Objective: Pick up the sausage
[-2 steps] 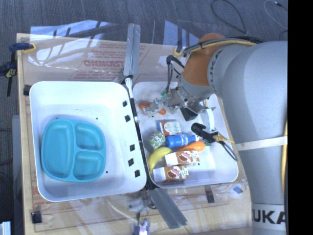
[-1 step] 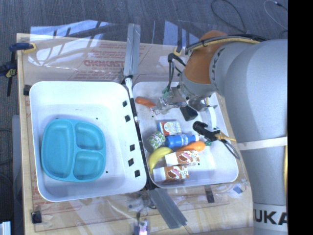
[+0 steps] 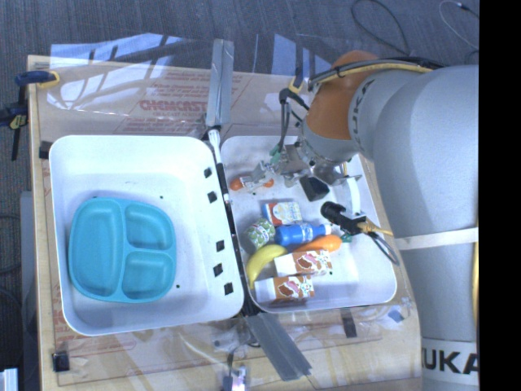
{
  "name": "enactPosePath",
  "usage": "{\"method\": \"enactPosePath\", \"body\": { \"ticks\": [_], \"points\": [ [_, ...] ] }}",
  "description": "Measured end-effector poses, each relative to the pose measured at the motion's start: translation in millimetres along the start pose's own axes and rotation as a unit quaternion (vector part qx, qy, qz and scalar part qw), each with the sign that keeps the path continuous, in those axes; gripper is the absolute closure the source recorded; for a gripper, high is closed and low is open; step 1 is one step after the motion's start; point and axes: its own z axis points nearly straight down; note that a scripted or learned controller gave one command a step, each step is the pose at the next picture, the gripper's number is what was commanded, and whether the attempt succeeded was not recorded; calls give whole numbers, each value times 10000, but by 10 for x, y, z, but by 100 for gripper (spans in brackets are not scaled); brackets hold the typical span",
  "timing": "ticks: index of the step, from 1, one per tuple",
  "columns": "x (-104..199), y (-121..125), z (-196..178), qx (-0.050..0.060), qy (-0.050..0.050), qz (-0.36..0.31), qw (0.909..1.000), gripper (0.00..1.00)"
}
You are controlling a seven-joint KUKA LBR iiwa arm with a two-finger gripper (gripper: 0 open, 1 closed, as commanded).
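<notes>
The sausage (image 3: 239, 183) is a small orange-brown piece lying by the left wall of the right bin (image 3: 376, 287), near its far end. My gripper (image 3: 305, 177) hangs over the far part of that bin, below the orange wrist band. It is to the right of the sausage, and nothing shows as held. Grey and black gripper parts hide the bin floor beneath them.
Nearer in the right bin lie a small carton (image 3: 282, 212), a green ball (image 3: 260, 233), a blue bottle (image 3: 299, 234), a carrot (image 3: 327, 243), a banana (image 3: 263, 261) and two snack cartons (image 3: 303, 263). A blue divided plate (image 3: 122, 249) sits in the left bin (image 3: 122, 157).
</notes>
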Motion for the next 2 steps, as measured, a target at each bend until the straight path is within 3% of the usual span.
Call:
{"method": "enactPosePath", "body": {
  "ticks": [1, 2],
  "points": [
    [209, 241, 97, -8, -15, -184, 9998, 0],
    [218, 247, -4, -7, -14, -212, 9998, 100]
  ]
}}
